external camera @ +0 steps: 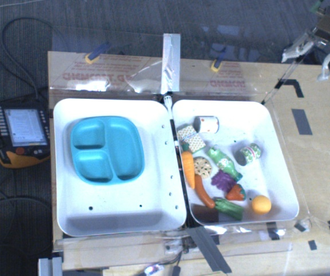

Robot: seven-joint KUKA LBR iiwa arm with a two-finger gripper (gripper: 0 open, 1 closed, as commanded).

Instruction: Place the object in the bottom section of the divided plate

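Gripper [300, 46] sits at 1 o'clock in the frame, outside the right bin [280, 154], over the bench [320, 154]. It's mostly cut off by the frame edge, so I cannot tell whether it's released or clenched. It isn't touching any item in the bins. Only the arm's tip shows, in the corner.

Divided plate [106, 148], blue, lies flat in the left bin [64, 211], toward that bin's 10 o'clock.

All the loose items are in the right bin:
- carrot [188, 167] at 9 o'clock, along the wall
- cookie [202, 167] just beside the carrot
- checkered block [190, 138] at 10 o'clock
- white cylinder [206, 124] at 11 o'clock
- green bottle [222, 161] near centre
- purple piece [223, 180] touching the bottle's lower end
- small can [248, 153] at 3 o'clock
- orange ball [261, 204] at 5 o'clock
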